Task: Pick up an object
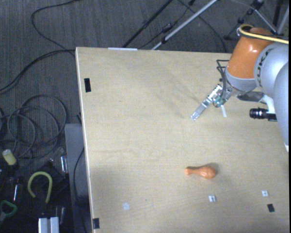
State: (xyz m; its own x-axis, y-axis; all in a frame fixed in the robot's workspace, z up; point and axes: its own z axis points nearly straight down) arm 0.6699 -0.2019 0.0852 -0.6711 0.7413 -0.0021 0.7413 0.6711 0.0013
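An orange, pear-shaped object (202,172) lies on its side on the light wooden bench top (136,130), its narrow end pointing left, in the lower right part. My gripper (209,115) hangs above the bench in the upper right, well behind the orange object and apart from it. One long metallic finger (199,112) slants down to the left and a short white one (223,111) points down beside it. The fingers stand apart with nothing between them. The grey arm with its orange band (245,57) comes in from the right.
The bench's left edge (82,130) drops to a floor with cables (29,125) and tools. Tripod legs (199,11) cross the floor behind the bench. Small black and white markers (212,198) dot the bench surface near its front.
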